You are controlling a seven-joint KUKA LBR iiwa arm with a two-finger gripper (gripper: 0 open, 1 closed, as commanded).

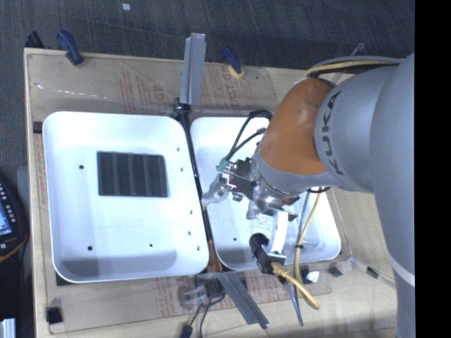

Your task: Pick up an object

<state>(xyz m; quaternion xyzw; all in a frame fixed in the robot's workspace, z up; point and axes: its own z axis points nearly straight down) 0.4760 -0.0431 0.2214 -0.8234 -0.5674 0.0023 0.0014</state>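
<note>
arm (338, 139): grey with an orange band, reaching in from 3 o'clock over the right bin (232, 248).
end effector (271, 224): low over the right bin, toward its 6 o'clock edge; whether it is spread or pressed together cannot be told.
object to pick: none can be made out.
left bin (70, 189): at 9 o'clock on the surface (106, 83), a dark ribbed panel (132, 174) in its floor.

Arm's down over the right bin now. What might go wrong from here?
1. The wrist hides the right bin floor beneath it, so a missed grasp could go unnoticed.
2. The dark flat object lies in the left bin, away from the arm.
3. Loose cables hang near the divider between bins and might snag.
</note>
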